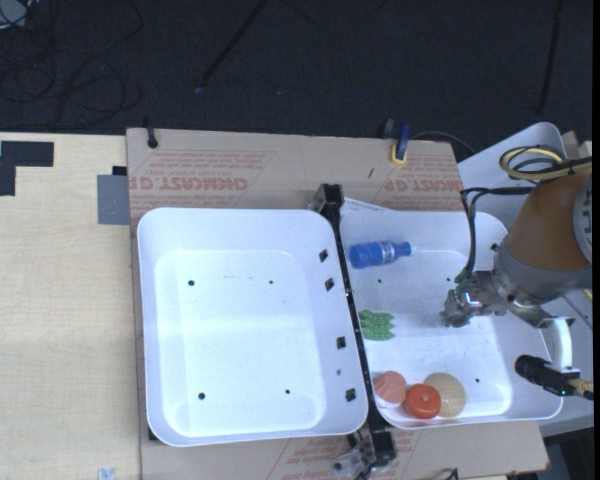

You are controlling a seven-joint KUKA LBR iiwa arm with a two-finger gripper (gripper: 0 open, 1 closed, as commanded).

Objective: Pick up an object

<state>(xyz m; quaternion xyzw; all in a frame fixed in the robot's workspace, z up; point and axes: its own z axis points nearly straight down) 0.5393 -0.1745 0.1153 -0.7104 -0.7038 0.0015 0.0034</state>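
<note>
In the camera view, the grey two-finger gripper (458, 306) hangs low in the right-hand shallow white plastic bin (500, 393), over bare floor near its right wall, with the orange-banded wrist just behind it. How the jaws stand I cannot tell; they are too small and dark here, and nothing is visible between them.

The candidates for picking lie apart from it. A blue plastic bottle (379, 254) rests on its side at the upper left of this bin, near the black divider (345, 298). A small green ridged toy piece (376, 325) lies just beside that divider, to the left of the gripper. Along the near edge sit three round pieces packed together: a pale pink disc (388, 386), a red-orange round piece (423, 401) touching it, and a tan round piece (446, 392) touching the red one. The left-hand white bin (160, 268) holds none of them.

The likeliest failure, as I judge it, is a close on nothing, since the gripper sits over bare floor. The bottle could roll away from a finger that meets its curved side off-centre. The green piece lies flat and close to the divider, so one finger may strike the wall. In the cluster, a finger could land on a neighbour and push all three aside.
</note>
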